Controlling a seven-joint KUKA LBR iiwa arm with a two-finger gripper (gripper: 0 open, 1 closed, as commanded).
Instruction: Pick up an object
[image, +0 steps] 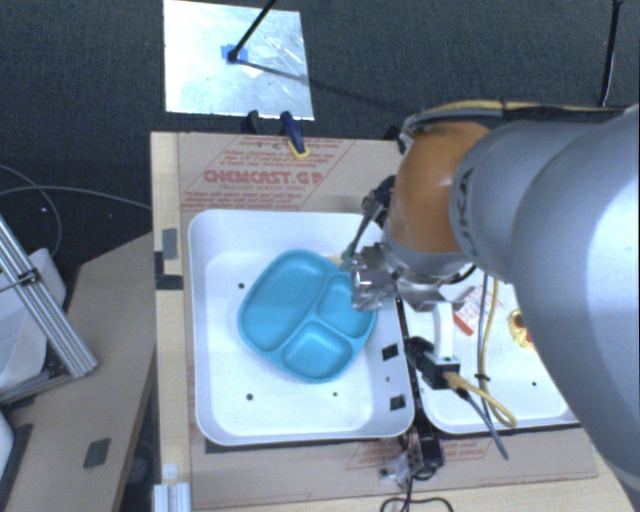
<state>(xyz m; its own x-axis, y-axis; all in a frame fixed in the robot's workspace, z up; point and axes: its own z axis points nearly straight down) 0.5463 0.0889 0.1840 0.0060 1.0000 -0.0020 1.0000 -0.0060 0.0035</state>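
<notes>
Blue divided plate (300, 322) sits in the left bin (215, 420), its right rim tucked under the gripper (365, 288) and the rest spreading toward camera-left, though honestly I can't tell if that gripper's open or closed.

Blue three-compartment plate (298, 315) lies flat in the left bin (215, 400), mid-frame, turned at a diagonal. Gripper (364, 287) sits low at the plate's upper-right rim; can't tell whether it's touching. Arm (540, 200) covers most of the right side of the frame and much of the right bin (530, 395). A red-and-white item (466, 316) and a small yellowish one (518, 326) are partly hidden there. Printed cardboard (270, 175) lies under the bins, with a silvery sheet (235, 55) at upper left.
</notes>
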